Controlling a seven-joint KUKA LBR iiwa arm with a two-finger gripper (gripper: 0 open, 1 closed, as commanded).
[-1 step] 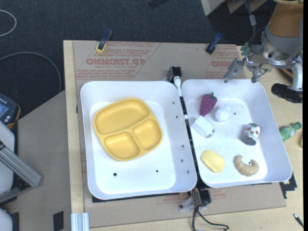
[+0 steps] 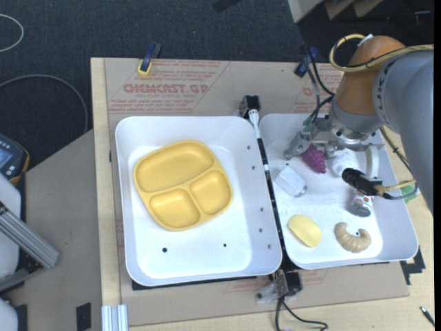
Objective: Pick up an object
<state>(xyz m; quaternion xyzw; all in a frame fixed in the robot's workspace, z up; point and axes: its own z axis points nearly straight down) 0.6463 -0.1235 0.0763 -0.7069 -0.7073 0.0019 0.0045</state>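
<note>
Overhead view of the tabletop. The claw (image 2: 318, 145) hangs low over the right bin (image 2: 396, 216), directly above a purple grape cluster (image 2: 315, 158) near the bin's far side; whether it is spread or closed on the cluster cannot be told. The cluster's long axis seems to run roughly near-to-far, though foreshortened. Risk: the lumpy cluster may slip free, or the claw may nudge the white block (image 2: 291, 181) just beside it.
</note>
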